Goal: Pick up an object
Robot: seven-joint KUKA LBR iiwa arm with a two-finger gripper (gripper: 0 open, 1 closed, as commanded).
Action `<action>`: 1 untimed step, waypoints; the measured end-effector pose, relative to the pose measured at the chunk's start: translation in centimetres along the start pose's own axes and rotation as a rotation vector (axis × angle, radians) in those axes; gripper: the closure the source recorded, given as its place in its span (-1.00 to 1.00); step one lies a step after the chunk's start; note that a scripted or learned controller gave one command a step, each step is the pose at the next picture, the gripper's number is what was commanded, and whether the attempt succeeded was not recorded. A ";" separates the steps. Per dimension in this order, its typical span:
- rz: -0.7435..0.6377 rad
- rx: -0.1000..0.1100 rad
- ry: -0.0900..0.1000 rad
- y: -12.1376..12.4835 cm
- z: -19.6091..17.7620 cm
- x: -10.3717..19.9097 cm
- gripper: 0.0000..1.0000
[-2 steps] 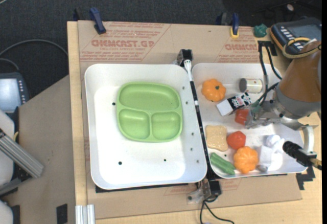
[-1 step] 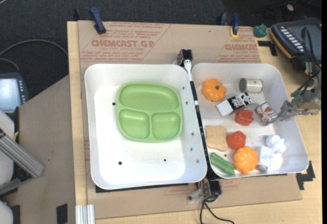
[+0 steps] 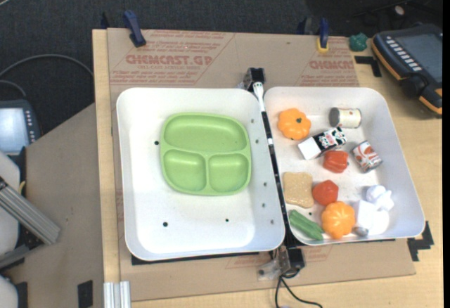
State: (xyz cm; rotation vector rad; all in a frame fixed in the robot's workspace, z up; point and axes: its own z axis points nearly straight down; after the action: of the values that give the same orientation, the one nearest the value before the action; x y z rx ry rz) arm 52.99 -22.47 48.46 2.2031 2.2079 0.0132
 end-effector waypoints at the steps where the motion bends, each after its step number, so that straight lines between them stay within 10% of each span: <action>1: -0.004 0.013 0.009 -4.7 -5.6 8.0 1.00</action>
State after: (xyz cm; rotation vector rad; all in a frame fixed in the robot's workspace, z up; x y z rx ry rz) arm 48.11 -14.42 53.92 2.2089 2.2237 0.0086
